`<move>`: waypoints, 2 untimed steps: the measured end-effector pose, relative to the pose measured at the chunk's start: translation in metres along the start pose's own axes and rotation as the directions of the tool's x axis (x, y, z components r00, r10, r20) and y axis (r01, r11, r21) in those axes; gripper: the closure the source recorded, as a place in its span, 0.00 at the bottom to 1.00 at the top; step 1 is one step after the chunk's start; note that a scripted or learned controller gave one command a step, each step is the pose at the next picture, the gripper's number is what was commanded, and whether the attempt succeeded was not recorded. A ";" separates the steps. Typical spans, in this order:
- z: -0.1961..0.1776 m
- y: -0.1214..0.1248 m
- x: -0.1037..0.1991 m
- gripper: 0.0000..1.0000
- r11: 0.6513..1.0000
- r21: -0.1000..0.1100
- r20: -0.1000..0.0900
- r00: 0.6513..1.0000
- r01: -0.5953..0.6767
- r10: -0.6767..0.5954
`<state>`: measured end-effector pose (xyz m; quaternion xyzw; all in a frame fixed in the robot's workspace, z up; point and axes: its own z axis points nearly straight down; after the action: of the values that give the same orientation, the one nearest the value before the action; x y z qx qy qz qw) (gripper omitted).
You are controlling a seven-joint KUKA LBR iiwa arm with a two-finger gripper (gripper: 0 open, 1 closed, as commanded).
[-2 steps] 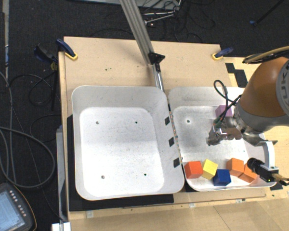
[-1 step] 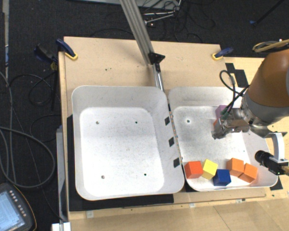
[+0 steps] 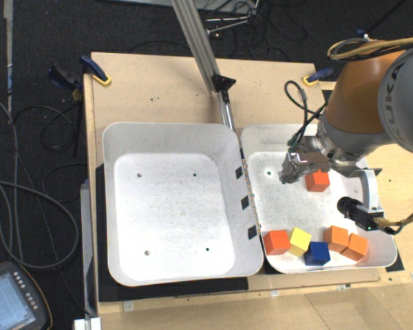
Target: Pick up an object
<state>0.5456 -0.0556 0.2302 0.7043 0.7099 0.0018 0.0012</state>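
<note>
My gripper (image 3: pixel 295 170) hangs over the upper middle of the right bin (image 3: pixel 265 141), under the grey arm with its orange band (image 3: pixel 361 91). An orange block (image 3: pixel 318 181) sits just to the right of the gripper, close against it; whether it is touching is unclear. Along the bin's front edge lie several more blocks: an orange one (image 3: pixel 277 241), a yellow one (image 3: pixel 300 241), a blue one (image 3: pixel 317 253) and two orange ones (image 3: pixel 339 236) (image 3: pixel 358 246) at the right.
The left bin (image 3: pixel 124 150) stands beside the right one, their rims meeting in the middle. A slanted metal pole (image 3: pixel 196 36) crosses the bench's back. A black cable fitting (image 3: pixel 354 212) hangs off the arm above the right blocks.
</note>
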 end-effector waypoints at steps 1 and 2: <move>-0.006 0.023 0.047 1.00 1.000 0.001 0.000 1.000 0.000 0.000; -0.006 0.047 0.089 1.00 1.000 0.001 0.000 1.000 -0.001 0.001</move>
<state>0.5914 0.0334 0.2366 0.7045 0.7097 0.0014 0.0005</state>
